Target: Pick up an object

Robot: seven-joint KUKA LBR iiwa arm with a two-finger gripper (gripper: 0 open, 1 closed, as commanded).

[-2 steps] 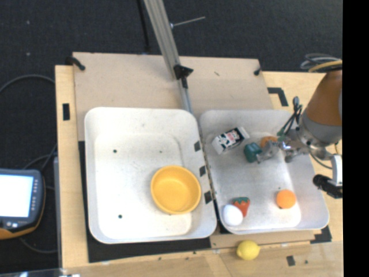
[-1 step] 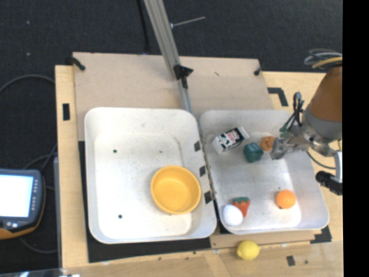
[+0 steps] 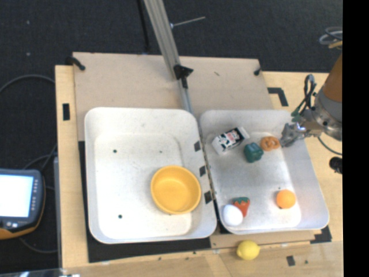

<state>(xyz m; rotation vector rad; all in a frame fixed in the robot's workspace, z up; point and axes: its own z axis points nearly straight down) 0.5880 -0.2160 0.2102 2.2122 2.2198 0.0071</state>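
Note:
The right bin (image 3: pixel 305 172) holds a small white and black carton (image 3: pixel 229 139), a dark green block (image 3: pixel 252 152), a brownish orange lump (image 3: pixel 269 143), an orange ball (image 3: pixel 285 199), a white egg-like ball (image 3: pixel 233 215) and a red and green piece (image 3: pixel 244 205) touching it. My gripper (image 3: pixel 290 135) hangs at the bin's right side, just right of the brownish lump, with nothing visible between its fingers. The arm's orange band (image 3: pixel 334 82) is at the right edge.
The left bin (image 3: pixel 109 154) holds a yellow bowl (image 3: pixel 175 189). A yellow lemon (image 3: pixel 248 250) lies on the bench in front of the right bin. A slanted metal rail (image 3: pixel 167 39) rises behind the bins. A screen device (image 3: pixel 20 201) sits far left.

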